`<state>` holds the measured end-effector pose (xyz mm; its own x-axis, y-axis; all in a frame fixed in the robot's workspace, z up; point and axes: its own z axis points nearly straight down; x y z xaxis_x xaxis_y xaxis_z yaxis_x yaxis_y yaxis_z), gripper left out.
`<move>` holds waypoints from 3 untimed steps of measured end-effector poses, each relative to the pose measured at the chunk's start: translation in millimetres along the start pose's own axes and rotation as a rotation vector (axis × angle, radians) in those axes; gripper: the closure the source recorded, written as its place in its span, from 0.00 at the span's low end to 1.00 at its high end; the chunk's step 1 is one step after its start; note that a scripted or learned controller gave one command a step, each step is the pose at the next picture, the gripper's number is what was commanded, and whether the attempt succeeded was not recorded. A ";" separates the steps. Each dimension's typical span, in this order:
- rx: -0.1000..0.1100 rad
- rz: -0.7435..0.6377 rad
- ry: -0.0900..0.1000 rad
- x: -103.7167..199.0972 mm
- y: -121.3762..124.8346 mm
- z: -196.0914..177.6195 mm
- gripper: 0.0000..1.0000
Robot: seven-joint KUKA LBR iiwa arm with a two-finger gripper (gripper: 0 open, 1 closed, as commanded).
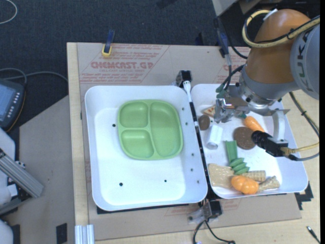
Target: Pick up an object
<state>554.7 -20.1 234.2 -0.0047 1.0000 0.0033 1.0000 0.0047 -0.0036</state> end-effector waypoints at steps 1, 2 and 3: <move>0.001 0.004 -0.002 8.4 -1.3 12.8 1.00; 0.000 0.006 -0.002 -4.6 -10.0 12.2 1.00; 0.000 0.004 -0.002 3.2 -11.2 19.5 1.00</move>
